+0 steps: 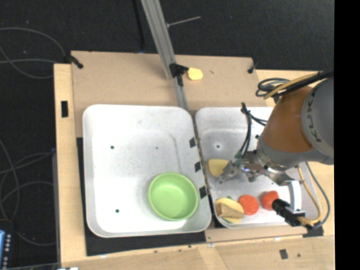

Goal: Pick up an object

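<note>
From my remote seat I see the gripper (232,171) low in the right bin (222,129), at the end of the grey arm (295,131) with its orange band. I cannot tell whether its fingers are apart or together; they are too small and blurred. Just beside the tip lies a pale yellow object (217,166), at the bin's left wall; I cannot tell whether the two touch. No writing or label can be read anywhere.

Nearer the front edge of that bin lie a yellow and tan piece (229,208), an orange-red ball (248,203) just right of it, and a second red object (270,197) next to a black part of the arm.

The left bin (124,134) holds a green bowl (172,196) near its front right corner. On the counter (118,77) behind the bins sits a small yellow object (194,73), beside a slanted metal pole (160,32).
</note>
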